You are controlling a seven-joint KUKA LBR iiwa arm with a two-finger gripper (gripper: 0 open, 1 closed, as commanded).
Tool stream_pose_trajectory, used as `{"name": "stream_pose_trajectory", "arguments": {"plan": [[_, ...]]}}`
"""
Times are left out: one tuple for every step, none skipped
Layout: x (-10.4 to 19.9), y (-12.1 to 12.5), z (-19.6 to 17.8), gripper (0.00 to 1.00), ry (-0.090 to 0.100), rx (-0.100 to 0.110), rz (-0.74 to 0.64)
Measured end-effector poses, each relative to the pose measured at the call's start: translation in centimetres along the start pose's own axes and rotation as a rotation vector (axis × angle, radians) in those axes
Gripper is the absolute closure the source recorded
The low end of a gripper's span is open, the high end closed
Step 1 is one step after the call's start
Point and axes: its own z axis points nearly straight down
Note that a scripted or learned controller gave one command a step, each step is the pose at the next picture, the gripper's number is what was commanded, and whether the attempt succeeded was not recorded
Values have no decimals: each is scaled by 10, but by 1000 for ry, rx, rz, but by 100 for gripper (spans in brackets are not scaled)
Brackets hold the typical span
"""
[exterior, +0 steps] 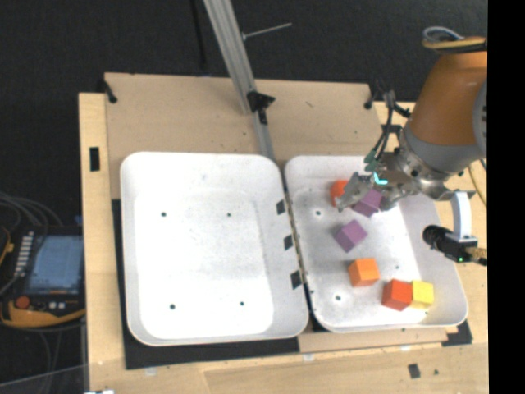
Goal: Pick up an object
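My gripper (pixel 368 197) hangs over the back of the right bin (pixel 324 310). A purple block (pixel 370 203) sits between its two fingers, and the gripper is shut on it. A small orange-red block (pixel 338 191) lies just left of the fingers. Toward the front, a second purple block (pixel 351 235) lies on the bin floor. Further forward are an orange block (pixel 363 271), a red block (pixel 397 294) and a yellow block (pixel 423 292).
The left bin (pixel 201 249) lies beside the right one across a narrow divider. A metal pole (pixel 234 48) slants up from the back edge between the bins. The arm's grey and orange body (pixel 447 113) looms over the right bin's back right corner.
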Motion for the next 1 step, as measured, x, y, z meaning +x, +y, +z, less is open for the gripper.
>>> {"name": "stream_pose_trajectory", "arguments": {"plan": [[0,1,-2,0,-1,-5,2]]}}
